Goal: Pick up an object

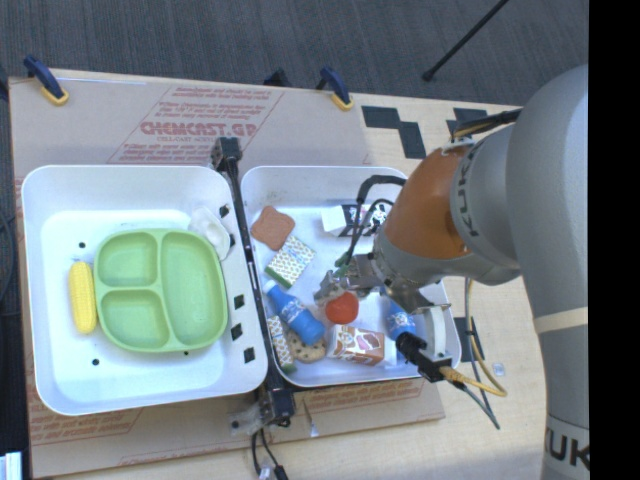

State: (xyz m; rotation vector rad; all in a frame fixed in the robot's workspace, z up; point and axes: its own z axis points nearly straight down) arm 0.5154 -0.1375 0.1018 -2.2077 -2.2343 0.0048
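Camera view showed the arm (480, 218) over the right bin (300, 178); its gripper (338, 290) hung just above a red ball (342, 308), grip state untellable; a clean pick probably needed a straight descent, clear of the blue bottle (296, 314) beside it.

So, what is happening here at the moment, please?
A grey robot arm reaches from the right into the right bin. Its gripper is low among the small items there, right above a red ball; whether it holds anything is not clear. A blue bottle and a brown block lie nearby. The left bin holds a green divided plate and a toy corn cob.
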